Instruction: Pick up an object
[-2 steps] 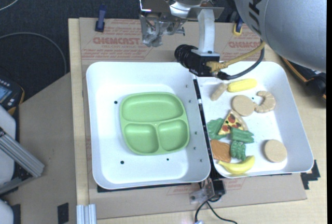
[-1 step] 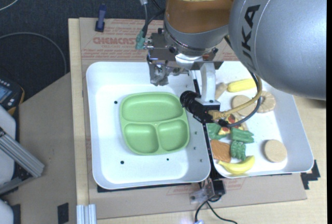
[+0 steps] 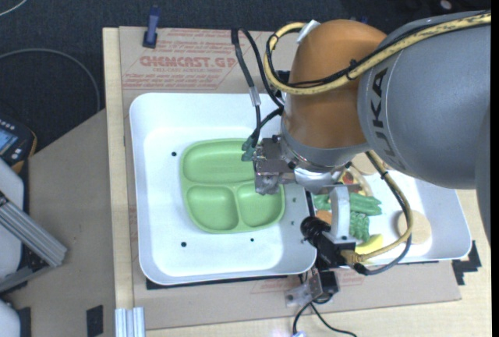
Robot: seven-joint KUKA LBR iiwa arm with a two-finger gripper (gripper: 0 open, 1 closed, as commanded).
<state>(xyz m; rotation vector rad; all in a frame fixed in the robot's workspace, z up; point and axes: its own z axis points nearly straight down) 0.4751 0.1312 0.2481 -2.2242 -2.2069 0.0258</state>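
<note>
Right now I have the arm (image 3: 390, 94) reaching in from the right of the frame, its orange band sitting over the middle, and the gripper (image 3: 267, 172) is down over the right edge of the green divided tray (image 3: 222, 191), which lies in the left white bin (image 3: 156, 172) at centre-left. From my seat the wrist blocks the fingertips, so I cannot tell whether the jaws are apart, together or clamped on the tray's rim; I would not call this a grasp. The tray lies flat, its compartments facing up, and its raised rim is the one graspable edge on that side, which I judge is why the tool hangs there and not over the middle of the tray. At lower right of the frame, in the right white bin (image 3: 444, 238), a few small things lie partly hidden under the arm: something green (image 3: 360, 212), something yellow (image 3: 373, 243) and a pale rounded piece (image 3: 419, 228); I cannot name them. Both bins rest on a brown board (image 3: 187, 62) printed with red lettering, which keeps them level under the camera.
</note>
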